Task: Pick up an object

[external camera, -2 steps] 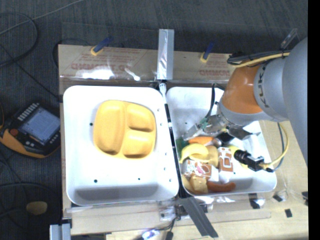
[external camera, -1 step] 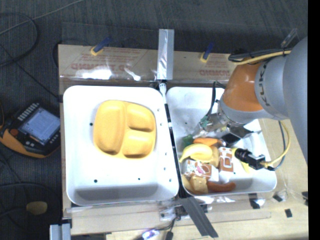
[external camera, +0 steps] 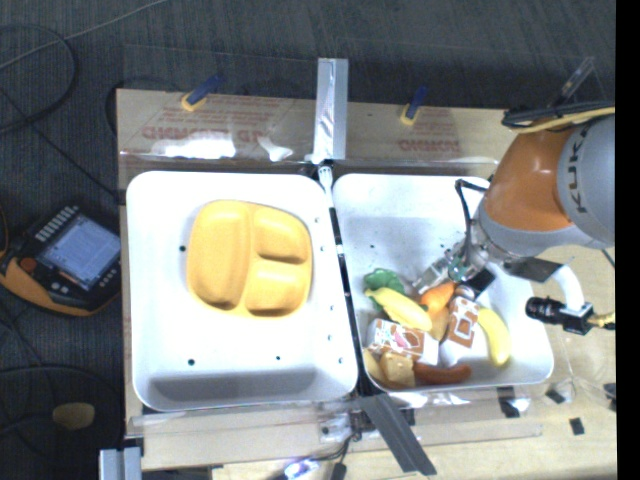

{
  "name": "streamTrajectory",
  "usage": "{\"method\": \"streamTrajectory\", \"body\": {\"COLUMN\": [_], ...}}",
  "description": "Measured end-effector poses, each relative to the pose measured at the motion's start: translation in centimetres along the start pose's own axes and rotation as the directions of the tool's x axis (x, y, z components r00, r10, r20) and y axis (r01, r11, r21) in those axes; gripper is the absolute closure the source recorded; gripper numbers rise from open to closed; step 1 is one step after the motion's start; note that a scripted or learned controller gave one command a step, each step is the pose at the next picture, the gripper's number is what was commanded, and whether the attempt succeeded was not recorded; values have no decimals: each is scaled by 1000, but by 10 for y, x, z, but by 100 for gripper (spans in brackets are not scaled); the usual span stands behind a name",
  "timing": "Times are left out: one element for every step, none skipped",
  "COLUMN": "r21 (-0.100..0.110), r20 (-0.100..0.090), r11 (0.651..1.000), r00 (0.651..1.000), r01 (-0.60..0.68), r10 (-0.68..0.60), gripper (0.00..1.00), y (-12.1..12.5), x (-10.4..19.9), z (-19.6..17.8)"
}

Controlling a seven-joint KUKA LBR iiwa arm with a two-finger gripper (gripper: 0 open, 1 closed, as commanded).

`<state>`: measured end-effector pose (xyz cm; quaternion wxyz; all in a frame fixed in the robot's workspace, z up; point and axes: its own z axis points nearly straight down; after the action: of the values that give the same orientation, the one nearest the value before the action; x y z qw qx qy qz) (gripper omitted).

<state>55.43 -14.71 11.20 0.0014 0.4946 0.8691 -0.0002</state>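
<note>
The tabletop (external camera: 140,108) is carrying two white bins. The left bin (external camera: 150,368) is holding a yellow divided tray (external camera: 248,258). The right bin (external camera: 400,218) is crowding its near half with toy food: a banana (external camera: 495,336), a yellow corn-like piece (external camera: 402,309), a carton (external camera: 404,340), a sausage (external camera: 440,374). The arm (external camera: 535,193) is reaching in from the right, its claw (external camera: 457,266) hanging just over an orange piece (external camera: 436,296); whether it is spread, I cannot tell.

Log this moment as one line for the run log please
arm: over right bin | gripper: low above toy food pile, near carrot | left bin: yellow tray | grasp: unconfirmed
</note>
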Motion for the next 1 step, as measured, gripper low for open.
{"method": "streamTrajectory", "body": {"r21": [-12], "r20": [1], "r11": [997], "r00": [997], "r01": [-74], "r10": [74], "gripper": [100], "y": [-19], "x": [-17], "z": [20]}}
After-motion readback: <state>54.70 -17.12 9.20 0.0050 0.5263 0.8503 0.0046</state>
